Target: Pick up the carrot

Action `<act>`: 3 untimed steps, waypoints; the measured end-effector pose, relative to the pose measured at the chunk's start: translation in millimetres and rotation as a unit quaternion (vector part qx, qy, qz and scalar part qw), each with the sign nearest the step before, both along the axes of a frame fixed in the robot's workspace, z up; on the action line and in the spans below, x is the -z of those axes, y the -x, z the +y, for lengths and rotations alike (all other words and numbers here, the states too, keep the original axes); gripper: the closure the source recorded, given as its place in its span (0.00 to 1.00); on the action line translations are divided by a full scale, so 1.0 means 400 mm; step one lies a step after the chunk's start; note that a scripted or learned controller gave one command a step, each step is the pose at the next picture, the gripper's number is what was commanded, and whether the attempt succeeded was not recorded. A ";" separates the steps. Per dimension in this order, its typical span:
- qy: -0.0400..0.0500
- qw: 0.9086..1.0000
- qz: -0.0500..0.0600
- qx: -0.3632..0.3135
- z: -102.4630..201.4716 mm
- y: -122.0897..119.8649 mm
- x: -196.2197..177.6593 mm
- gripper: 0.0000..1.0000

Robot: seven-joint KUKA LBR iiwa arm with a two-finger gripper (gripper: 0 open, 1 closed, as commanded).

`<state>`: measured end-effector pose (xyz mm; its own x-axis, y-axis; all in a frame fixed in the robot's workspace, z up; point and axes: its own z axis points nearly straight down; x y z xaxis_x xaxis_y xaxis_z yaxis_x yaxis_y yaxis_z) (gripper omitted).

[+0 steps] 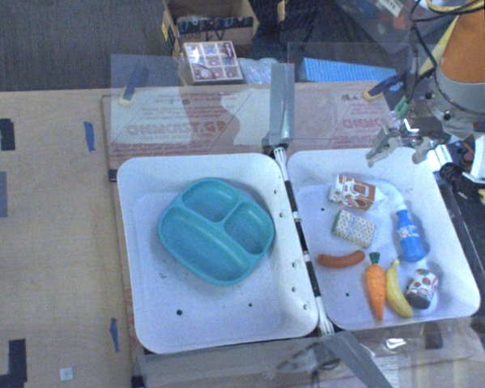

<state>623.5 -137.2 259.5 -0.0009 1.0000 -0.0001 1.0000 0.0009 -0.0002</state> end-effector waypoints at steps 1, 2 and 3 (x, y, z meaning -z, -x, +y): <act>0.000 1.000 0.000 -0.017 -0.013 0.163 0.258 0.00; 0.000 1.000 -0.001 -0.002 0.091 0.303 0.428 0.00; 0.000 1.000 -0.004 -0.001 0.090 0.299 0.400 1.00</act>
